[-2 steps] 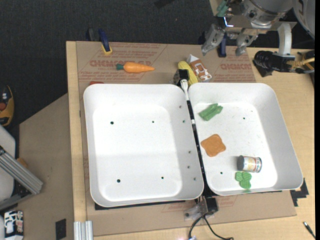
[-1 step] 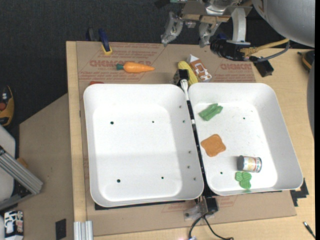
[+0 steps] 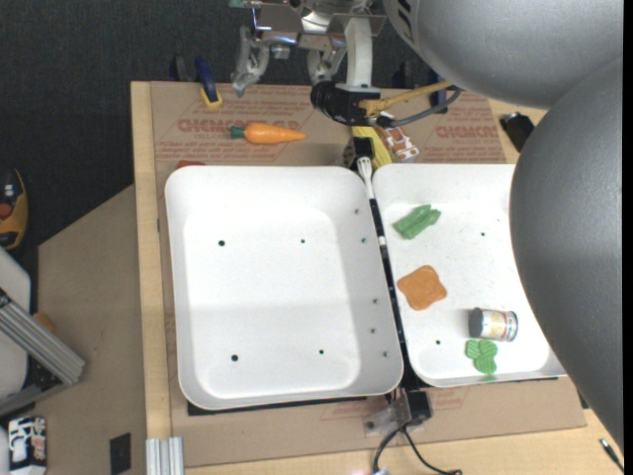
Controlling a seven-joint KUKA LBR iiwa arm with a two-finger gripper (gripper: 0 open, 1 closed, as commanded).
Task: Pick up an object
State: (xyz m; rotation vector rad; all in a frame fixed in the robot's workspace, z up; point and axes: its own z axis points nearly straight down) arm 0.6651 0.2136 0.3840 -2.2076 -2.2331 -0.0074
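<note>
Hovering: the gripper (image 3: 285, 67) is held high beyond the bins' far edge, fingers spread, nothing between them.
Step advice: a descent is best centred over one item in the right bin (image 3: 495, 181), clear of its walls.
Nearest candidate: a toy carrot (image 3: 269, 134) is seen on the cardboard, just below the gripper.
Right bin contents: green pea pod (image 3: 416, 222), orange-brown cookie-like piece (image 3: 422, 288), small can (image 3: 494, 324), green leafy piece (image 3: 483, 355).

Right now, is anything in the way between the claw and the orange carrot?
Nothing visible stands in the way. The claw hangs above the back of the bench, and the carrot lies just below it in the picture, on the cardboard behind the left bin, with bare cardboard around it.
</note>
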